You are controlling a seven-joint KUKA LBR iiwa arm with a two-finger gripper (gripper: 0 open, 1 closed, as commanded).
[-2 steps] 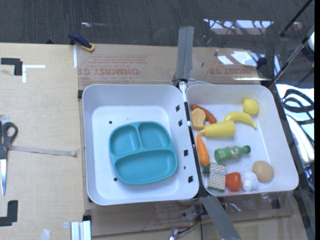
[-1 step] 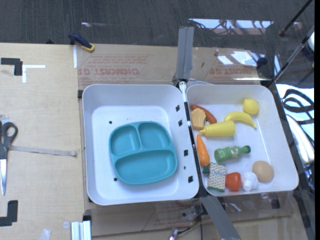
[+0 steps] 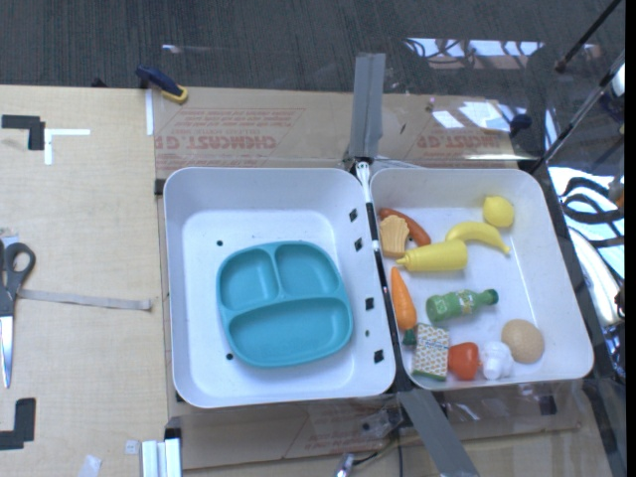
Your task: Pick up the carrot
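Carrot [image 3: 401, 299] is lying lengthwise in the right bin [image 3: 556, 229], tight against the wall it shares with the left bin, with the green bottle [image 3: 460, 304] just beside it. I'd come straight down and close across its narrow width, minding that wall since there's barely room there. Gripper: can't tell its state from here.

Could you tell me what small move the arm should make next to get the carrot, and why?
Probably bring the tool in above the carrot and line it up across the carrot's narrow width. The carrot lies lengthwise along the left wall of the right bin, with the green bottle just to its right and the yellow corn at its top end, so there is little room for a grasp.
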